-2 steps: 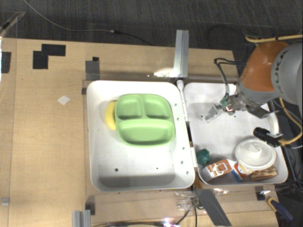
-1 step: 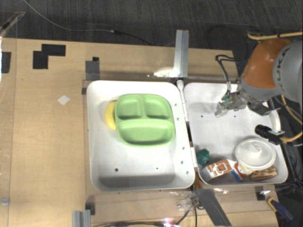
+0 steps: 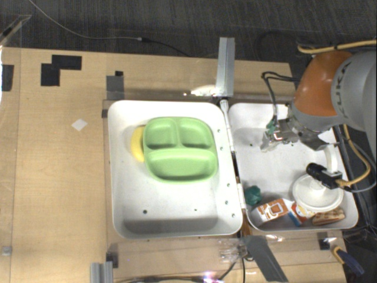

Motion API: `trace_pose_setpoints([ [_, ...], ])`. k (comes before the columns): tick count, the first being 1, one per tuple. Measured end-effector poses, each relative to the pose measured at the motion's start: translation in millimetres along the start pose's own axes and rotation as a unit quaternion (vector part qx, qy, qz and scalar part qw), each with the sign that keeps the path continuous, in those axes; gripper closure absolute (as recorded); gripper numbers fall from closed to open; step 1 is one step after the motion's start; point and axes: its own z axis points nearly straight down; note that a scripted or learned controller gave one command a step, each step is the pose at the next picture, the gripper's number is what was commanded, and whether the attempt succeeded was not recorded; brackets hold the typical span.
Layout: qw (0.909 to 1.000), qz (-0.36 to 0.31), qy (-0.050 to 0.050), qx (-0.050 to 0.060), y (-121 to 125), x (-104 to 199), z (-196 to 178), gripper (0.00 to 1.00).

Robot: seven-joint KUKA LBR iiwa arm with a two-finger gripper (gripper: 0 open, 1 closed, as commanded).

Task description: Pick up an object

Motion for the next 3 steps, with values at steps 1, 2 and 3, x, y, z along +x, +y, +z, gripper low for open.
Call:
trace_pose_setpoints([
  [1, 0.9998, -0.017, -0.001, -0.002, 44.3, -41.7, -28.7, 1.00],
  [2, 0.9998, -0.017, -0.001, -0.001, 44.3, -41.5, -28.6, 0.00],
  [3, 0.9999, -0.012, -0.001, 0.000, 62.7, -50.6, 34.5, 0.00],
])
